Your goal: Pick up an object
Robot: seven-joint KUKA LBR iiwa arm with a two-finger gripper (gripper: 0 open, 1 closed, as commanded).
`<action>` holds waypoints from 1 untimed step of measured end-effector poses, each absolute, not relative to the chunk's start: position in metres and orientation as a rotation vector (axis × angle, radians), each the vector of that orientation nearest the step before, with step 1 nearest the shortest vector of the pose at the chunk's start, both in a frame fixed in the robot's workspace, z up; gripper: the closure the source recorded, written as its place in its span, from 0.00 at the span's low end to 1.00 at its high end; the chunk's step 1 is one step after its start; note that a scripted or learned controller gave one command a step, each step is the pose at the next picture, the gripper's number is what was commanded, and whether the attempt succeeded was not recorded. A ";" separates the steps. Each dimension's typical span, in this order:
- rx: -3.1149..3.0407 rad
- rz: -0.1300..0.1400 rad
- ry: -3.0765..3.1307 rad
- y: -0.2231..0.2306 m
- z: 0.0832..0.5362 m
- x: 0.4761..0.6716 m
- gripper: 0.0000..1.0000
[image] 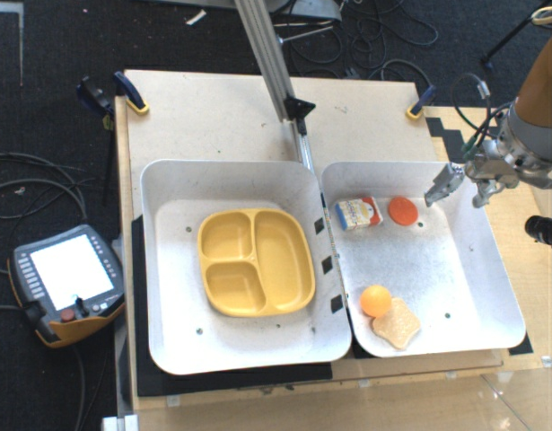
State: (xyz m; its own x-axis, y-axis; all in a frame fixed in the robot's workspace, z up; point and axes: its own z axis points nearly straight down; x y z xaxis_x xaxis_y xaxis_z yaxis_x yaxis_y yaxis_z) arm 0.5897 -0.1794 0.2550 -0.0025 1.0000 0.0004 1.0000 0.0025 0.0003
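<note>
Approach stage: grey two-finger gripper (462, 187), fingers apart and empty, poised over right white bin (491, 268); next, descend onto flat round orange-red disc (402, 210).

A yellow tray (256, 261) lies in the left bin (159, 196). Left of that bin, a pendant (65, 281) rests on the floor among cables (24, 173).

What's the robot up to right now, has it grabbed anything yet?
Gripper open, holding nothing, over right bin's far edge. Nearest: red disc, small carton. Orange ball and cracker at near side. Nothing in the way.
</note>
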 end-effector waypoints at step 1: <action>-2.219 -0.001 -2.224 -0.179 0.255 0.590 0.00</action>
